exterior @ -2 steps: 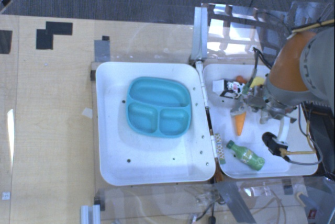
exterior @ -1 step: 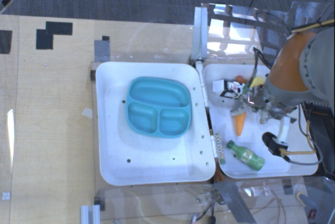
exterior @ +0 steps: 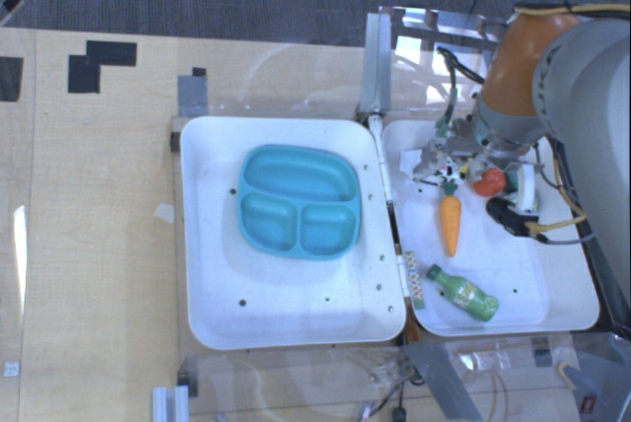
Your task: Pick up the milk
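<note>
My gripper hangs low over the back part of the right bin, with the grey and orange arm reaching in from the right above it. Just in front of the gripper lies an orange carrot, its green top pointing toward the gripper. A red round fruit sits to the gripper's right, partly under the wrist. I cannot pick out a milk carton among the things in view; the arm covers the bin's back right corner.
A green bottle lies on its side near the right bin's front edge. The left bin holds a blue divided plate at its middle. A metal frame stands behind the bins.
</note>
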{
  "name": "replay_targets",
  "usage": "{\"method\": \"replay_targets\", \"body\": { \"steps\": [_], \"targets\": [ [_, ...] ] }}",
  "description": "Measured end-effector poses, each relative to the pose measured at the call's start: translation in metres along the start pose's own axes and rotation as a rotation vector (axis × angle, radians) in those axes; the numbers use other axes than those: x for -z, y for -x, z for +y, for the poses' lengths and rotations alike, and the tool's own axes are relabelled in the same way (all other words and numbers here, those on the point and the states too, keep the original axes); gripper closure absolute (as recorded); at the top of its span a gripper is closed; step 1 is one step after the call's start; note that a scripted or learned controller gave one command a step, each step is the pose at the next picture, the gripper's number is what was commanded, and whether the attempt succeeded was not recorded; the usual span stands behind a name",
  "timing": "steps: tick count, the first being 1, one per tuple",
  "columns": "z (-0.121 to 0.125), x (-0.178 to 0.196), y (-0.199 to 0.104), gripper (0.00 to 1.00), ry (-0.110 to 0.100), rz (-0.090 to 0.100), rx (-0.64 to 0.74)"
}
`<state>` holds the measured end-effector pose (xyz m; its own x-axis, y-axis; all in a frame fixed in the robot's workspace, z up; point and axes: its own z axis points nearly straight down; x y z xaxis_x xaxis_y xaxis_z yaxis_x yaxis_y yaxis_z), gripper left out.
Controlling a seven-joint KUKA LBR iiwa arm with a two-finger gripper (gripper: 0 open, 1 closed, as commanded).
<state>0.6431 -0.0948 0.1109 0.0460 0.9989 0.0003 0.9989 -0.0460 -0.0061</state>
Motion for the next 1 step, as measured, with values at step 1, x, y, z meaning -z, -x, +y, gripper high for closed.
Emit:
{"method": "replay_targets", "body": {
  "steps": [1],
  "targets": [
    [0.0197,-0.012,0.0011,0.0,-0.04,-0.002,0.06]
  ]
}}
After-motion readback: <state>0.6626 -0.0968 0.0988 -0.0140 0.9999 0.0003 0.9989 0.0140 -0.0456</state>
